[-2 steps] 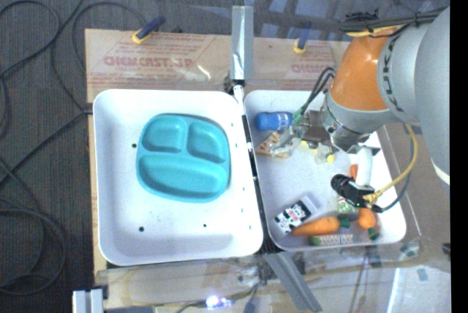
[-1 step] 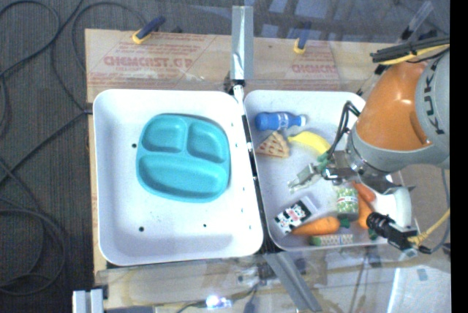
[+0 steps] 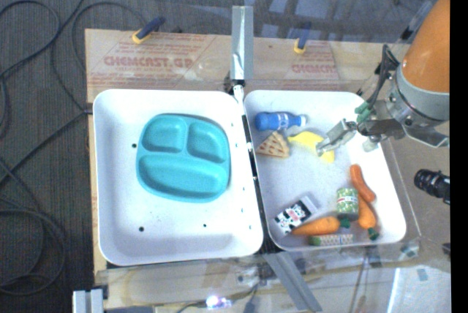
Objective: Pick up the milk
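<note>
One item matters here, the milk [image 3: 295,215], a small black-and-white cow-patterned carton that is lying flat in the right bin [image 3: 384,180], close to that bin's near edge and toward its near-left corner. The gripper [image 3: 333,137] is hanging over the far half of the same bin, beside the yellow piece [image 3: 308,139], with its fingers looking slightly spread and nothing pinched between them. So the carton is sitting well apart from the claw, toward the near edge and a little to the left of it, and the coming move is likely calling for a reach across the bin's middle to that corner. The carton's long axis is running on a slant, rising from near-left to far-right, so the fingers would probably be needing to turn to close across its short side. An orange carrot [image 3: 316,226] is lying just beside the milk on its near side, possibly touching it, and that is crowding the approach
</note>
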